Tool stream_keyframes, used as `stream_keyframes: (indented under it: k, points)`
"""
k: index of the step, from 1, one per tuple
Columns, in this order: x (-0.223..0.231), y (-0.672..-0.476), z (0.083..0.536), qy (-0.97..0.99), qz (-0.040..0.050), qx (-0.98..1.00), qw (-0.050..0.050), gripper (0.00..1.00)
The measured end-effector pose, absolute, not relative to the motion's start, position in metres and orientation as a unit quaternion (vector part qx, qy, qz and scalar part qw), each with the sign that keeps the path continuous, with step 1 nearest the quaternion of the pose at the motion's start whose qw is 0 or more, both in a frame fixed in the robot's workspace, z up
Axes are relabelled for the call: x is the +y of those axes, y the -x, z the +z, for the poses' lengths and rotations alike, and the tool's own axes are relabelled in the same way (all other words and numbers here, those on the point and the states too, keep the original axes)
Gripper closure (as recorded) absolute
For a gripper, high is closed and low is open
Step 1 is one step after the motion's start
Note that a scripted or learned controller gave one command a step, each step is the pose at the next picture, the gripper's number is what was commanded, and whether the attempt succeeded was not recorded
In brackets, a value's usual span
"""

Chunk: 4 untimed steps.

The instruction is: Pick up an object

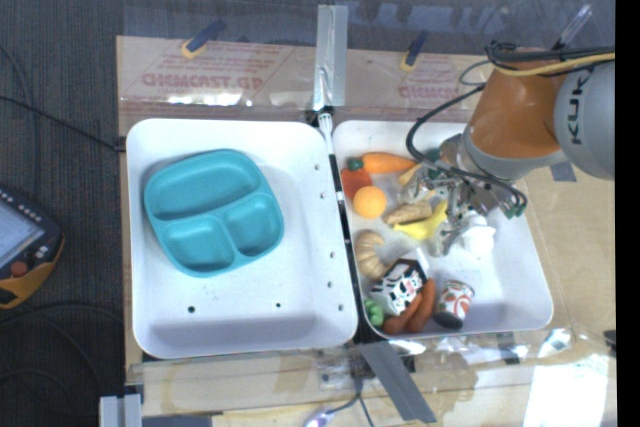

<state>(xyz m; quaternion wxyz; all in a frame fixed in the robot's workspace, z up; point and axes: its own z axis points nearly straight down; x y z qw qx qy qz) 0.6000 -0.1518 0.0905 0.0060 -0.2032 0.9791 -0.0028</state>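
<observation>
Camera view, looking down on the bench: two white bins sit side by side. The left bin [200, 315] carries a teal divided tray [212, 210], three compartments, lying toward the bin's ten o'clock corner, with nothing in the compartments.

Over to the right bin [520, 305], and it's crowded along its nine o'clock side. At twelve o'clock of the pile there's an orange carrot [385, 163], with a red piece [354, 183] just beside it and an orange ball [371, 202] touching below. A yellow banana [422, 225] lies in the middle, a tan bread-like piece [408, 212] against it. Down toward six o'clock: a beige shell-shaped item [370, 250], a black-and-white cow-patterned toy [403, 288], a red sausage [420, 308] leaning on it, and a small red-and-white can [455, 300] at its three o'clock.

The arm comes in from three o'clock, orange band [515, 110] up top, and the gripper [455, 227] is down among the objects just beside the banana, with a white item [480, 238] at its three o'clock. How wide the tool stands, I cannot tell; wires and clutter mask it.
</observation>
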Motion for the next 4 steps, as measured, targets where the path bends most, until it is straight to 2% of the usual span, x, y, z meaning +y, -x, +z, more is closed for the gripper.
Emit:
stream_keyframes:
  k: [1, 2, 3, 4]
  points:
    - [-0.161, -0.632, 0.09, 0.305, -0.0022, 0.952, 0.005, 0.0]
    - [-0.144, -0.618, 0.09, 0.32, -0.0027, 0.947, 0.006, 0.0]
    - [-0.113, -0.593, 0.091, 0.317, -0.0023, 0.948, 0.006, 0.0]
    - [-0.102, -0.603, 0.09, 0.305, -0.0025, 0.952, 0.006, 0.0]
